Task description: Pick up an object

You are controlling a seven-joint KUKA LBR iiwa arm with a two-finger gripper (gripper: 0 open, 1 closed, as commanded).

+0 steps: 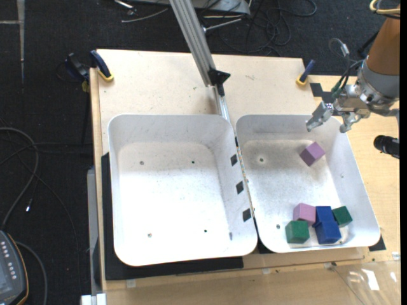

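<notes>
Right bin [356,189]: purple block [312,153] below open claw [331,121]

Dark carpet [44,189] with black cables [19,170] around a plywood bench [165,81]

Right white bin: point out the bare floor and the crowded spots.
The right white bin has bare floor from its left wall to the lone purple block. Its near right corner is crowded: pink block, blue block, two green blocks.

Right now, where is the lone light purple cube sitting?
The light purple cube lies in the right white bin, toward its far right side, just below the gripper and apart from the block cluster at the near edge.
</notes>
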